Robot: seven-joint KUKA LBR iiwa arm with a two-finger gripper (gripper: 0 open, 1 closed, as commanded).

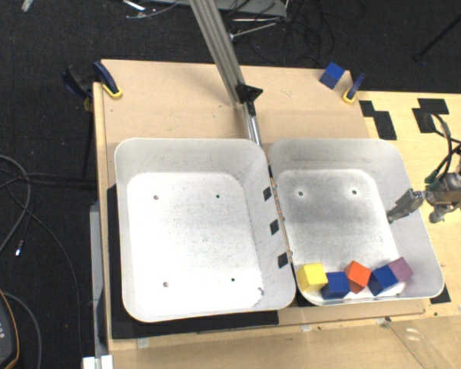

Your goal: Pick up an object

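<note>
Wooden bench (177, 106), two shallow white bins. I see gripper (415, 203) at right bin (330, 206) right rim; jaw state unclear. Small coloured cubes, orange cube (359, 274) among them, lie nearer, slightly left of it.

Looks like a robotics lab or test cell. Plywood table (177, 98) on dark speckled carpet, two shallow white bins (188, 221) set side by side on it. Black marker patches (430, 114) stuck at the table's far right corner, clamps (107, 79) on its far edge. Loose black cables (15, 198) trailing over the floor left of the table, a slanted metal pole (219, 44) rising behind it.
</note>
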